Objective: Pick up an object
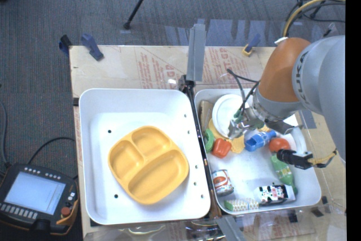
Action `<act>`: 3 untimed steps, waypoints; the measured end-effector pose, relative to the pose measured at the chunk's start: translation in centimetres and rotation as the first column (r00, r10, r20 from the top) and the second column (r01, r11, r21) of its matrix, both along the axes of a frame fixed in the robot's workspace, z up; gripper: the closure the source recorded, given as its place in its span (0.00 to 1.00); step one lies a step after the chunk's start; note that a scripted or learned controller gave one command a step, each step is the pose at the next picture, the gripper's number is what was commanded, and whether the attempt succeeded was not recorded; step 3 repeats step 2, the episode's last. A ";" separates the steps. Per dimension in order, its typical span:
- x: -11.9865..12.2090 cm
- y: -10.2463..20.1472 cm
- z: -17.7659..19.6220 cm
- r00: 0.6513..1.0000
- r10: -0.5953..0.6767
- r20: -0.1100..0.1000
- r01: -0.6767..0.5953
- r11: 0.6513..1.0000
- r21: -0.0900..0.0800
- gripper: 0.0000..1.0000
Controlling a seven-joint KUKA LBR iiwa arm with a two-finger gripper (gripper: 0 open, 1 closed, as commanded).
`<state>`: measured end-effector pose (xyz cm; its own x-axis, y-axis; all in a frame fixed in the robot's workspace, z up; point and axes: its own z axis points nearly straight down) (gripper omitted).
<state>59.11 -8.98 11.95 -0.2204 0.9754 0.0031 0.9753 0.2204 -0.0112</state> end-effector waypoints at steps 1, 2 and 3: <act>1.3 4.7 12.3 0.999 0.028 0.020 -0.028 1.000 -0.001 1.00; 4.0 -4.9 15.8 0.930 0.366 0.013 -0.366 0.930 -0.002 1.00; 4.0 -4.9 15.8 0.930 0.366 0.013 -0.366 0.930 -0.002 1.00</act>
